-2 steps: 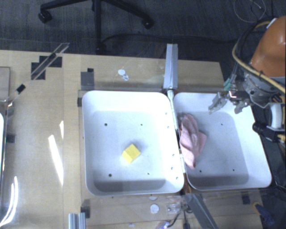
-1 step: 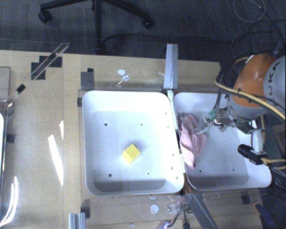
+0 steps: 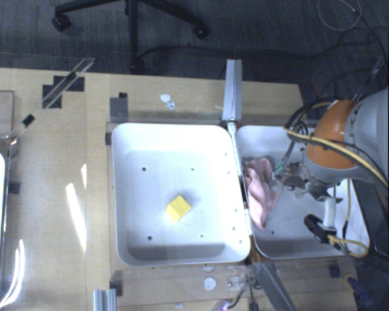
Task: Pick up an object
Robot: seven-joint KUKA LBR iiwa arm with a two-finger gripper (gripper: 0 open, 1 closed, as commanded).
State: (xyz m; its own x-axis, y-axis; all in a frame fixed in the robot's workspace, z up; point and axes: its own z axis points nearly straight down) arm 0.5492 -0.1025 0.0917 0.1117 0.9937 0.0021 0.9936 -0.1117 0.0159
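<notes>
Reaching into the right bin [image 3: 316, 246], the claw [image 3: 281, 176] seems to touch the pink cloth [image 3: 260, 185]; 1 yellow block [image 3: 179, 208] lies far left

We see two white bins side by side on a pale wooden bench [image 3: 55, 200], the left bin [image 3: 130, 243] and the right bin [image 3: 267, 136] touching along a shared edge, with a grey metal bar [image 3: 233, 91] standing up from the bench at the top of that seam. Black square marks [image 3: 64, 88] sit on the bench top at the upper left, and a small white disc [image 3: 209, 282] lies just below the left bin. Beyond the bench we make out dark carpet and the black legs of a chair base [image 3: 130, 18].
</notes>
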